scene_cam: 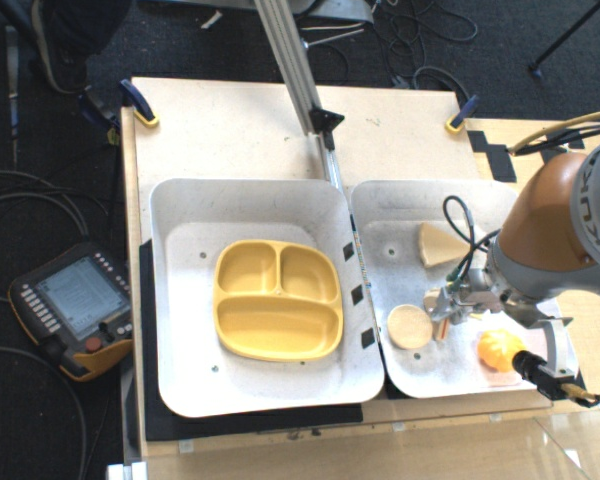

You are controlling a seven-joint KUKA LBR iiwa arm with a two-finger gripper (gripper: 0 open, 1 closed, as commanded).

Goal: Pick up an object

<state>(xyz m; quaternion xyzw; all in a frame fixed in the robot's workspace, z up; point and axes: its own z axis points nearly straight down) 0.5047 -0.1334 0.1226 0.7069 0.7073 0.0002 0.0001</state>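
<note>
In the right bin (380, 208) lie three things: a tan round disc (410, 327) near the front left, a pale wedge-shaped piece (438, 245) toward the back, and a yellow-orange lump (500, 350) at the front right. My gripper (443, 313) reaches in from the right and hangs just right of the disc, with its tips close to the disc's edge. Nothing shows between the fingers. The arm's orange band (545, 223) covers the bin's right side.
The left bin (180, 208) holds a yellow divided tray (278, 299). A metal pole (295, 58) slants up from between the bins. Black cables (462, 223) loop off the wrist over the right bin. A teach pendant (75, 308) lies on the floor to the left.
</note>
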